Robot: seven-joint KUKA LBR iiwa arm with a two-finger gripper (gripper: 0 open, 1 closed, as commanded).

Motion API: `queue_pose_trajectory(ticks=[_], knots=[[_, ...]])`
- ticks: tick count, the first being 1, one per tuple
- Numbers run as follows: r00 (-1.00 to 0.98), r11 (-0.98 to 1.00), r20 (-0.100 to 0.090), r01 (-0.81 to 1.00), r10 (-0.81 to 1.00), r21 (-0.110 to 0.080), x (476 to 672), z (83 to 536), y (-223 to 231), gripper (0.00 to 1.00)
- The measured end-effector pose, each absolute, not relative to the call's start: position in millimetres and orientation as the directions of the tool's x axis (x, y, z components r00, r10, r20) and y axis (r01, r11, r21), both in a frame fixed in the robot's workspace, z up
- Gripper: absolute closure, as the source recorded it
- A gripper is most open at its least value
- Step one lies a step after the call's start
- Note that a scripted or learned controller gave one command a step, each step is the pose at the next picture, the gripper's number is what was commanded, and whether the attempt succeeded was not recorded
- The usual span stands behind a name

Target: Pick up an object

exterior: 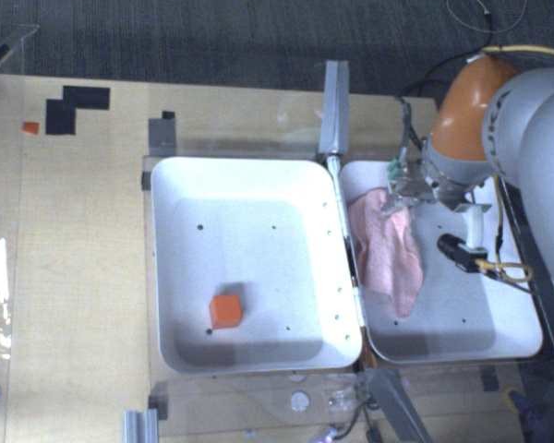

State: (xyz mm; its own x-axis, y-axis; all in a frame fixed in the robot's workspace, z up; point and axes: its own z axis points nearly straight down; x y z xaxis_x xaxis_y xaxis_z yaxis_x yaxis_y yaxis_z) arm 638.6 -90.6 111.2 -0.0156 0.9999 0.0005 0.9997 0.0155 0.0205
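Observation:
A pink cloth (388,252) lies crumpled along the left side of the right bin (462,340). Its top edge reaches up to my gripper (403,192), which sits low over the cloth's upper right corner and touches or nearly touches it. The wrist hides the gripper's tips. An orange cube (226,311) rests near the front left of the left bin (249,183), far from the gripper.
The grey arm with its orange band (471,109) covers the right bin's far right corner. A black plug on a yellowish cable (462,249) hangs over the right bin beside the cloth. A metal divider post (334,109) stands between the bins at the back.

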Motion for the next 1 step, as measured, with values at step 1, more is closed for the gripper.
queue_pose_trajectory(ticks=[1], knots=[[-0.116, 0.116, -0.002, 0.993, 0.993, 0.010, 670.9, 216.4, -74.8, 1.00]])
